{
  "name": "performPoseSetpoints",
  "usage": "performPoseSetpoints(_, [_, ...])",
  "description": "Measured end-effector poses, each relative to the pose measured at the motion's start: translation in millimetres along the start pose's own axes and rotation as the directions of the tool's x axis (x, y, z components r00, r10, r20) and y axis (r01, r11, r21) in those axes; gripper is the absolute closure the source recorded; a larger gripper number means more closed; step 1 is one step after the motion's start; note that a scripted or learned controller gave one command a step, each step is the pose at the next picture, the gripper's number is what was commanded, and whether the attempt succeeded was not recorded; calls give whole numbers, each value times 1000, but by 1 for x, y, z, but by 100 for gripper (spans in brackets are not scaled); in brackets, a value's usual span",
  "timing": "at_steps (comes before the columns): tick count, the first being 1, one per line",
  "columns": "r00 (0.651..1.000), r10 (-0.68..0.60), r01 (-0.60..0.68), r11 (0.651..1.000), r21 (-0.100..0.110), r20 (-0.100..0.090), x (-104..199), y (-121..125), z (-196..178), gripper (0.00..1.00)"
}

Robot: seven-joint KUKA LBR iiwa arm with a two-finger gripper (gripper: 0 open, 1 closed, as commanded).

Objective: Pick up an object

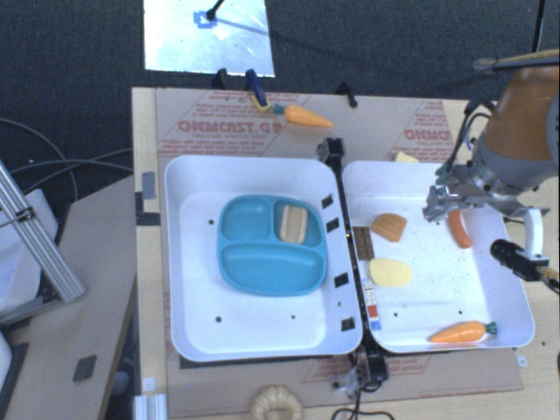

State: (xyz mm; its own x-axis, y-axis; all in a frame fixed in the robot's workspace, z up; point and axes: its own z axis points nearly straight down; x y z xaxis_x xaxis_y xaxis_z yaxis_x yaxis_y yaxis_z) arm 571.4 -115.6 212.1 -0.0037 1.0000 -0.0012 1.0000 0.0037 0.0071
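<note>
My gripper hangs over the right bin, near its back right part. An orange-red sausage lies in the bin just right of and below the gripper, close to it but not visibly held. Further left in the same bin lie a brown bread piece and a pale yellow piece. A carrot rests by the bin's front edge.
The left bin holds a blue divided plate with a tan slice in one compartment. Another carrot lies on the board behind the bins. A small pale yellow thing sits at the right bin's back rim.
</note>
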Motion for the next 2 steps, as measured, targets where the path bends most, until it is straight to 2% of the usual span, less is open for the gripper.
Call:
performPoseSetpoints(1, [1000, 0, 0, 1000, 4, -1, 0, 1, -13, 100])
performPoseSetpoints(2, [1000, -5, 5, 1000, 6, -4, 60, -20, -14, 100])
